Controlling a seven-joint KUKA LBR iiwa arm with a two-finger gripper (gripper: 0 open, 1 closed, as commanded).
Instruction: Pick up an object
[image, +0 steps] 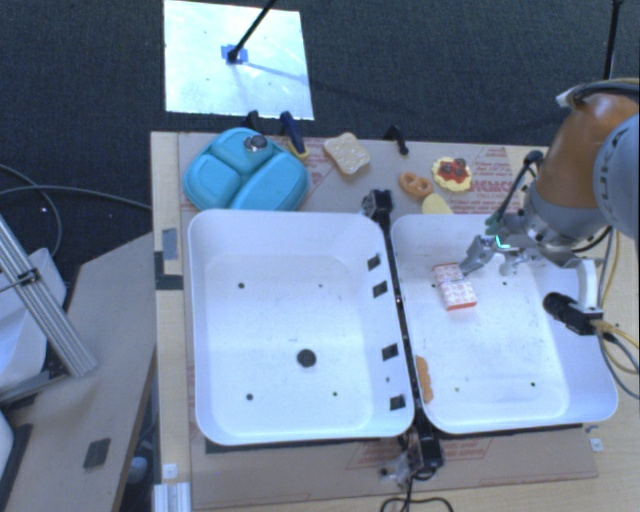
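Two white bins on the bench: left bin (290, 330) holds one small dark disc (306, 357); right bin (500, 340) holds one pink-and-white block (455, 287) near its upper middle and one small orange piece (424, 378) against its left wall. Tool (490, 255) hovers just right of the block, fingers spread, gripping nothing. Beyond the bins: one blue container (245, 172), one toast slice (346, 153), one pretzel (414, 184).

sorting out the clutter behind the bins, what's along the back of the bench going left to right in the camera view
blue divided plate → slice of toast → pretzel → small pizza with red topping
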